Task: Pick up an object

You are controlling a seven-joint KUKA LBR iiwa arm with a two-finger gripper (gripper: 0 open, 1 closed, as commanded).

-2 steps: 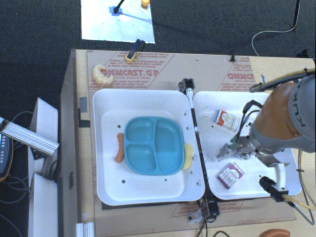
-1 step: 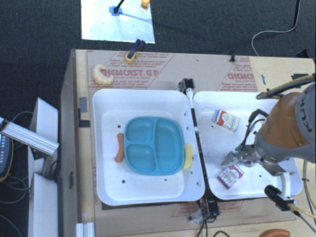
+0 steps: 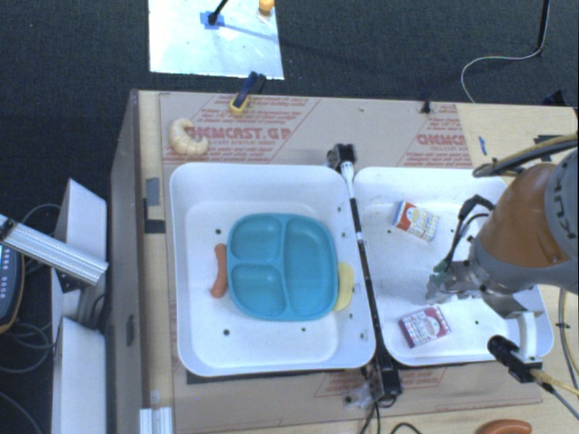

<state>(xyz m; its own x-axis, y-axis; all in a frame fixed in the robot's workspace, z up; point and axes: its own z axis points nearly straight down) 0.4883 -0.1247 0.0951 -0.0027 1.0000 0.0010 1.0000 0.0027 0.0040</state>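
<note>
The right bin (image 3: 389, 183) holds a small white box with a red and orange print (image 3: 415, 220) near its back and a flat red packet (image 3: 424, 325) near its front edge. My gripper (image 3: 444, 287) reaches into this bin from the right, low over the floor. It sits between the two, just above and to the right of the red packet and apart from the box. The orange band (image 3: 532, 215) of the arm looms over the bin's right side and hides that part of the floor.
The left bin (image 3: 204, 188) carries a blue divided plate (image 3: 282, 267), an orange sausage (image 3: 219, 270) to its left and a yellow piece (image 3: 346, 286) under its right edge. A black-tipped rod (image 3: 348, 188) lies along the wall between the bins. Cables hang at the right.
</note>
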